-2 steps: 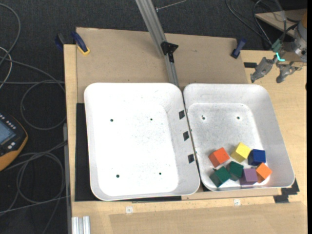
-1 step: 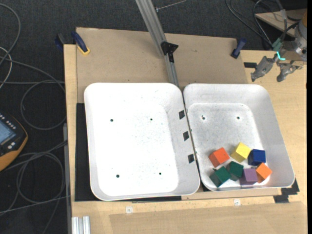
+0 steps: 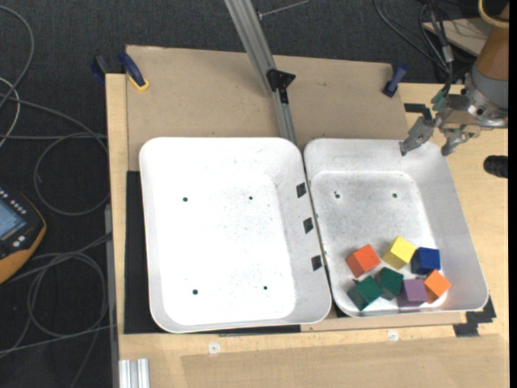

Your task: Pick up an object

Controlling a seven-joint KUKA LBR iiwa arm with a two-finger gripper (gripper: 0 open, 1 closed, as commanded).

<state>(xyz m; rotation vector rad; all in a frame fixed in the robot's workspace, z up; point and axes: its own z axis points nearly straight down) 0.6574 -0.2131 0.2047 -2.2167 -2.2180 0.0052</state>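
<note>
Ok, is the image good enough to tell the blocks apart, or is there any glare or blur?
Camera view: even lighting, no strong glare on the right bin; the blocks are sharp, colours distinct, soft shadows beneath them; the end effector near the bin's far rim looks slightly soft at the fingers.

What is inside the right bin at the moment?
The right bin holds seven blocks clustered at its near end: two orange, yellow, blue, two dark green, purple. Anything beneath them is hidden.
</note>
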